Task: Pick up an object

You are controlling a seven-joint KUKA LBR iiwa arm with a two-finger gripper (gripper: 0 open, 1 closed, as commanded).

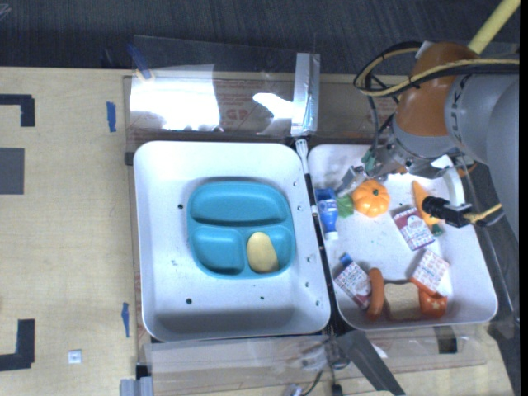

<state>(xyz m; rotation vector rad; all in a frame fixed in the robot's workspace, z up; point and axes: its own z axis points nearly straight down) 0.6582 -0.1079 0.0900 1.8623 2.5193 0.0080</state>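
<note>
A small orange pumpkin (370, 199), seemingly upright, sits in the right bin's (483, 283) far half

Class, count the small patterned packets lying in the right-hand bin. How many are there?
3. One packet lies right of the small orange pumpkin, one near the right wall, one at the front left. The arm may hide others.

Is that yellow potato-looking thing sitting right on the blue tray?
Touching. The camera view shows the yellow potato lying inside the lower right compartment of the blue tray, resting on its floor.
</note>
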